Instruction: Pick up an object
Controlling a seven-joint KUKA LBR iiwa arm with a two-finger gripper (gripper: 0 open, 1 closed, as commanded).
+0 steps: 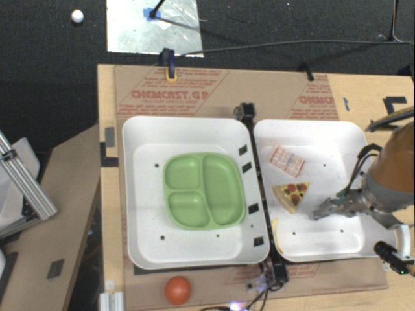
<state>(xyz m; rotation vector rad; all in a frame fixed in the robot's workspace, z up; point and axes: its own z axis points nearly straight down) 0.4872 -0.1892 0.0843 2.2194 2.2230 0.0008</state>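
Pizza slice (291, 194): lies flat on right bin (324, 238) floor, just left of jaws (322, 210), apart from them. Jaws low over bin, nothing between them; spread or pressed together: cannot tell. Pink packet (286, 160) farther up-left. Grasp and lift not yet done.

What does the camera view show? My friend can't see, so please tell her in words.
A robot gripper reaches into the right white bin, beside a toy pizza slice and a small pink packet. The left white bin holds a green divided tray. An orange ball sits outside, in front.
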